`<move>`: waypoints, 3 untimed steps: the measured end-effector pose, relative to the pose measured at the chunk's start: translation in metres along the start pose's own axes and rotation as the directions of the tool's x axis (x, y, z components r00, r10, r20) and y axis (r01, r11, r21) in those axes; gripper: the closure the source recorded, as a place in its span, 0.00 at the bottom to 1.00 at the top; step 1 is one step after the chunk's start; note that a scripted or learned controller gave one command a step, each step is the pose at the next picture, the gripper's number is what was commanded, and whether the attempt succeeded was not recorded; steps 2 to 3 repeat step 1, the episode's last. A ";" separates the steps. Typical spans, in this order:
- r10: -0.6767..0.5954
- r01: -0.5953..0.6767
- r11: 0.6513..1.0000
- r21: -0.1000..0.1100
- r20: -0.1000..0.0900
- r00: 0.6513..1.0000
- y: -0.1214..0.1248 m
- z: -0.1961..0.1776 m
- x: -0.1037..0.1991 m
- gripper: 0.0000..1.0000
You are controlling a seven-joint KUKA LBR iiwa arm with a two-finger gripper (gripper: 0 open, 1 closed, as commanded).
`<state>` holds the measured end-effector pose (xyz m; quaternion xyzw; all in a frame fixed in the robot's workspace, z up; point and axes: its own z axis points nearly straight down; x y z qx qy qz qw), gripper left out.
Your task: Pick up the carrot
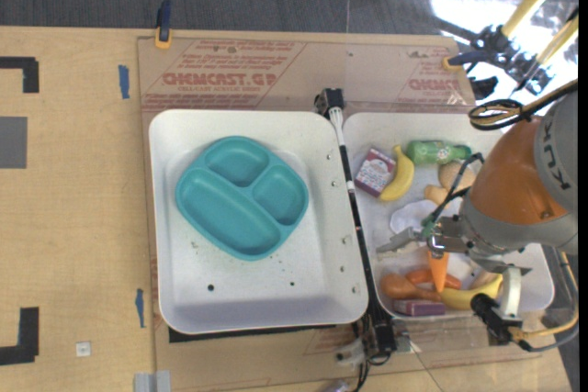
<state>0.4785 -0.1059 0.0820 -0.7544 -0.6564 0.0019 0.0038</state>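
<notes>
Over the right bin, gripper clamps carrot between closed fingers, grasp looks done, next needs straight lift.

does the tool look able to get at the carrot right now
Probably yes: the tool sits right over the carrot in the right bin, nothing covering it, though a banana crowds its lower side.

Left bin showing white, speckled with dark flecks. Divided plate showing teal. Carrot showing orange; banana showing yellow; second banana yellow too. Small packet showing purple-pink with white. Green item lying at right bin far side. Arm showing orange band, grey below.
</notes>
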 end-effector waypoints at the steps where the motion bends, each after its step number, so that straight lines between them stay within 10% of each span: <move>1: 0.004 -0.004 1.000 -0.016 0.016 1.000 0.004 -0.013 -0.005 1.00; 3: 0.004 -0.004 1.000 -0.016 0.016 1.000 0.004 -0.013 -0.005 1.00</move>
